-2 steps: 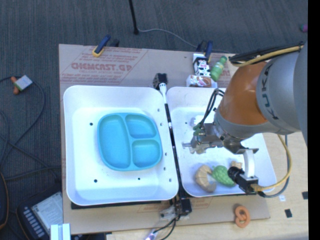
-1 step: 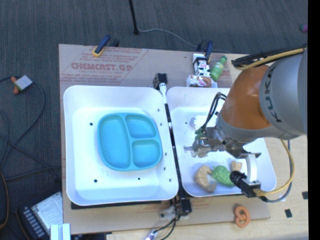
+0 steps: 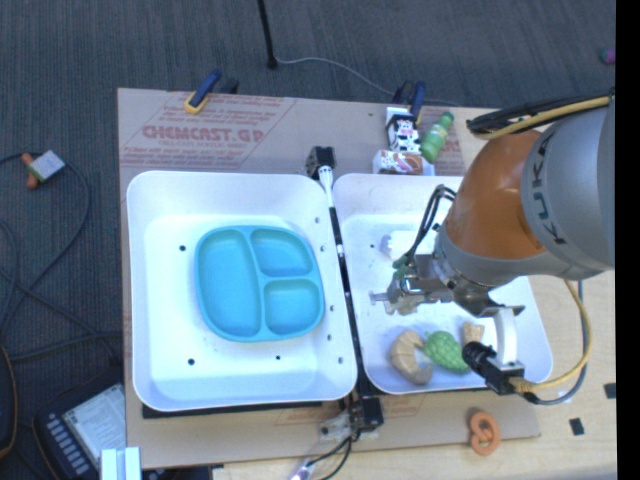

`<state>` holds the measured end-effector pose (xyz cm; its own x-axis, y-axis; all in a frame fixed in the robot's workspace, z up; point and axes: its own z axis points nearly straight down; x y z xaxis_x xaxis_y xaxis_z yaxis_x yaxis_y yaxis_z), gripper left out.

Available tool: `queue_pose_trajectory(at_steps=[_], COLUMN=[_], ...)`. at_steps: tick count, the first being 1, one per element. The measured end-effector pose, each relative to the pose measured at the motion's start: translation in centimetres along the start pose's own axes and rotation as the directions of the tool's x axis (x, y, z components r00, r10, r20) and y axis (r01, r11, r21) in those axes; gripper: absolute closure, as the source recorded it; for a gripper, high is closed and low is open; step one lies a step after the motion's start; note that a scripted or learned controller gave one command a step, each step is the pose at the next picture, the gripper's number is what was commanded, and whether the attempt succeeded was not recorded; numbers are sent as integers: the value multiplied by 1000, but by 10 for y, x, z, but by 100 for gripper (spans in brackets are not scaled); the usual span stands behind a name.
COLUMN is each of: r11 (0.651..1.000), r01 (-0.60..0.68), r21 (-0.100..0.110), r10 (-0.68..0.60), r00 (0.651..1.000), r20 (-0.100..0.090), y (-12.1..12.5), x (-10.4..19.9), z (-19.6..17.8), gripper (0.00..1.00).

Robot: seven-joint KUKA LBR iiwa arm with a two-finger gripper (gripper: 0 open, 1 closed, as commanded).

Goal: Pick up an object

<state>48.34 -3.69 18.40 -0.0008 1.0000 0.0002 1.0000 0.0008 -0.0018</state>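
**Nothing lifted yet: I am hovering over the right bin**

I am reaching in from the right of the frame with my arm (image 3: 520,208), its grey and orange bulk covering much of the right bin (image 3: 360,268). The left bin (image 3: 160,208), in the middle left of the frame, is carrying only a blue divided plate (image 3: 262,281), so my pickings are lying in the right one.

Judging by the layout, the pick is not done: the green object (image 3: 446,351) and the tan object (image 3: 410,356) are both resting on the bin floor at the lower right, touching each other.

My tool (image 3: 405,293) is hanging just above and to the upper left of them, near but apart. How far it is open I cannot tell; I am seeing nothing held in it.
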Motion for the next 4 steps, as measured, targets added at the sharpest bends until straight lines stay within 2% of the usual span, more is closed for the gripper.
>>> queue_pose_trajectory(at_steps=[1, 2, 3, 4], r11=[1000, 1000, 1000, 1000], r01=[0, -2, -1, 0], r21=[-1, 1, 0, 0], r10=[0, 2, 1, 0], r00=[1000, 1000, 1000, 1000], r20=[0, 1, 1, -1], y=[0, 0, 13, 0], x=[-8, -29, -53, -35], z=[-6, 0, 0, -16], gripper=[100, 100, 100, 100])
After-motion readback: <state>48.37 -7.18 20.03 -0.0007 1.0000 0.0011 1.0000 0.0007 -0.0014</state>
